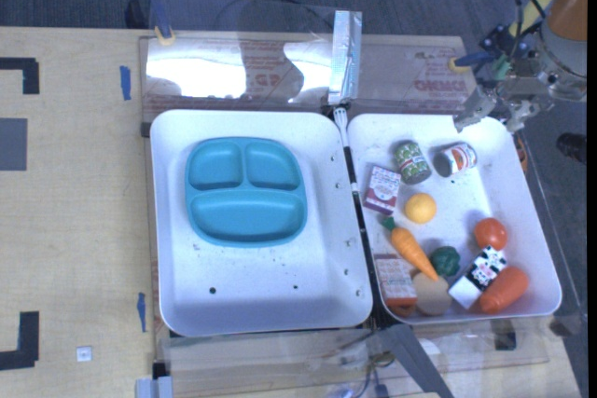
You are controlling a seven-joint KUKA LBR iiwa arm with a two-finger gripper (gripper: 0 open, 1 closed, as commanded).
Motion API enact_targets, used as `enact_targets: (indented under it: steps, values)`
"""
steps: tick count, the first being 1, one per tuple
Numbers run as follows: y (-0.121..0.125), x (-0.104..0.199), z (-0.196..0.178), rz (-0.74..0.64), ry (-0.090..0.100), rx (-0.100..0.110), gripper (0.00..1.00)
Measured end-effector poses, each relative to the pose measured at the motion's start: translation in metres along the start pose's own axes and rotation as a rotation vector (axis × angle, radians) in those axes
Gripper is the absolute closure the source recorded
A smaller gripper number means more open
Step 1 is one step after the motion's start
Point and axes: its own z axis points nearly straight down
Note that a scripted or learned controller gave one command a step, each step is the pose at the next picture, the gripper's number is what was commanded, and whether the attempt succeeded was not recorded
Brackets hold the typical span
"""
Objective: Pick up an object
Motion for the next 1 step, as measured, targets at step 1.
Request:
enact_targets:
  steps: [1]
  values:
    - [-0.0178, -0.0269, 0.1587, -0.017, 0.001, 0.007, 0.0]
